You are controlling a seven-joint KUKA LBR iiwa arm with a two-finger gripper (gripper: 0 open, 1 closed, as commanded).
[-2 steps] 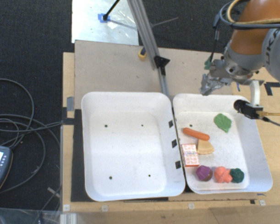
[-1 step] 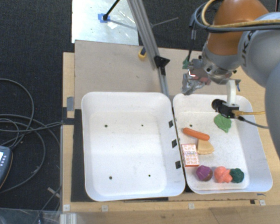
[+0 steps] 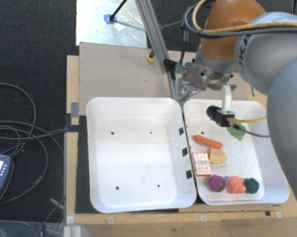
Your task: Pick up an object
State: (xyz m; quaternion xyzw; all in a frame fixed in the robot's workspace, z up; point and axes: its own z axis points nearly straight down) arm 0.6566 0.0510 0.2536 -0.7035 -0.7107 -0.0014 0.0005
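Pink-printed carton (image 3: 201,164) lies just beside yellow wedge (image 3: 217,156); its print unreadable.

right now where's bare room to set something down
Left bin: whole floor bare. Right bin: bare strip between the yellow wedge and its right wall. Crowded along its near edge: pink box, purple toy, orange toy, dark green toy.

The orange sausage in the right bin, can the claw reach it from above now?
Probably yes. The orange sausage lies flat with nothing over it, though the yellow wedge sits close at one side. The claw hangs above the far corner of the right bin.
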